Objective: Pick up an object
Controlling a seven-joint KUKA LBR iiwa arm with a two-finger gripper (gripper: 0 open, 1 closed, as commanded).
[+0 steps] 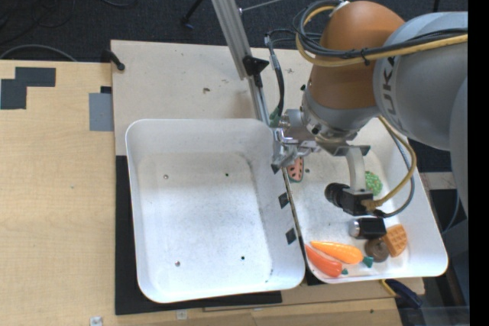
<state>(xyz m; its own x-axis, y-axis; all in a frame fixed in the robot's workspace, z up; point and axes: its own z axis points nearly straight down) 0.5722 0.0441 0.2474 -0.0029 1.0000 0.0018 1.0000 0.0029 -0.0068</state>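
Arm (359, 50): grey with an orange band, highest above the counter, reaching in from the right over the right bin.
Hand (289, 153): low at the upper left corner of the right bin, close against the wall it shares with the left bin.
Grip: cannot tell whether it is spread or pressed together from this angle.
Red slice (296, 170): red piece with dark dots, just beside the lower end of the hand; whether it is pinched cannot be told.
Green piece (372, 182): small and lumpy, to the right of the hand, near the bin's right wall.
Carrot (336, 250): orange, lying flat in the near end of the right bin.
Red pepper (325, 265): touching the carrot on its near side.
Brown lump (376, 248): right of the carrot, beside the waffle.
Waffle (395, 240): tan, gridded, near the bin's right wall.
Right bin (428, 259): shallow, white, holding all the pieces.
Left bin (153, 164): white, dotted with dark specks, touching the right bin.
Counter (176, 76): pale board under both bins.
Metal bar (225, 11): leaning behind the bins.
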